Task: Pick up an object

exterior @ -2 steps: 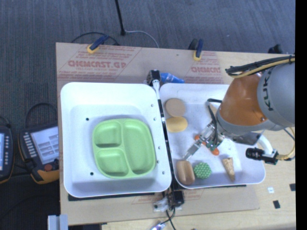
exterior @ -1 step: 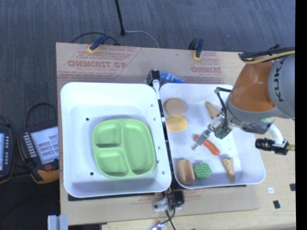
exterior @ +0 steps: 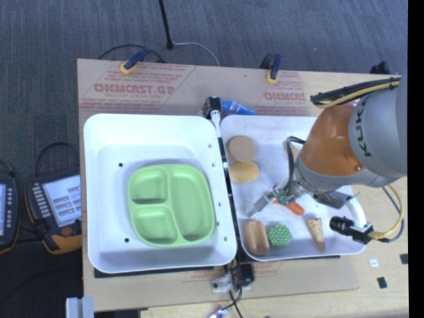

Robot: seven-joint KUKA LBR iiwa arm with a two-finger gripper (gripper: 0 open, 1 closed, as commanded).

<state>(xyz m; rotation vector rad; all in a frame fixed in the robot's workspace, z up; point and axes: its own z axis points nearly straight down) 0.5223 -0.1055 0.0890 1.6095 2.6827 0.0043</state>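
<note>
Objects to pick: a tan round piece (exterior: 242, 148), a yellow round piece (exterior: 244, 171), a brown bread-like roll (exterior: 256, 237), a green knobbly ball (exterior: 279, 235), a beige cone (exterior: 316, 233) and a small orange piece (exterior: 295, 209), all lying in the right bin (exterior: 265, 130).
Hand (exterior: 267, 200): lowered into the right bin, its fingers spread apart and grasping nothing; the orange piece lies just beside it.
Arm (exterior: 351, 144): grey with an orange band, reaching in from the right over the right bin.
Left bin (exterior: 106, 138): holds a green three-compartment tray (exterior: 171, 203).
Tabletop (exterior: 132, 85): a brown board bearing both bins side by side, with clamps at its far edge.
</note>
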